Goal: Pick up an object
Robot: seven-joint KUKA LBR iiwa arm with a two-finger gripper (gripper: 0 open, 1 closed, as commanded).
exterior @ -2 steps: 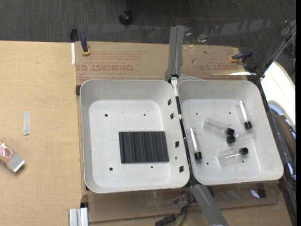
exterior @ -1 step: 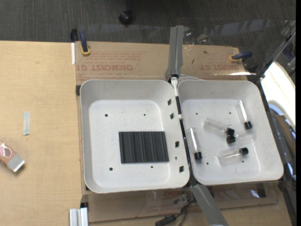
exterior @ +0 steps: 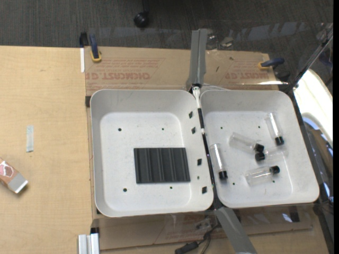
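Tubes lay untouched in the right bin; nothing was lifted yet, and the claw's state I couldn't tell.

I see a brown cardboard sheet under the bins, blue clamps at its far edge, and a small packet on the worktop at left.

A light wooden counter meets dark grey carpeted floor at the top, where 2 black chair casters rest. Brown cardboard is clamped to the counter.
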